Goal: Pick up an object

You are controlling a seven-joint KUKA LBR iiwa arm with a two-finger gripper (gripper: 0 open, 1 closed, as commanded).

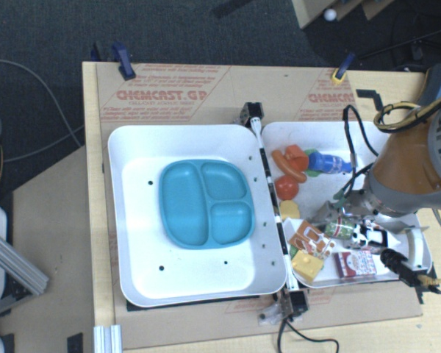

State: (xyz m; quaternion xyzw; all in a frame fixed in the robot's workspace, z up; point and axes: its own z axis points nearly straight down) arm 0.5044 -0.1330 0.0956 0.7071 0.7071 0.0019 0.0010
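Observation:
The right bin [309,132] holds small toy foods: an orange carrot-like piece [290,159], a blue bottle [325,162], a red tomato [287,188], a yellow piece [289,210], an orange-and-white packet [310,240], a yellow cheese wedge [306,264] and a red-and-white box [356,264]. My gripper [343,223] reaches down into this bin from the right, just right of the packet. A small green-and-white item [341,230] lies under its tip; whether it is gripped cannot be told.
The left bin [132,197] carries a teal divided plate [206,201]. A black divider clamp [252,113] sits between the bins at the back. Cables [360,134] loop over the right bin's far side. The arm's orange band [408,160] overhangs the right bin's right edge.

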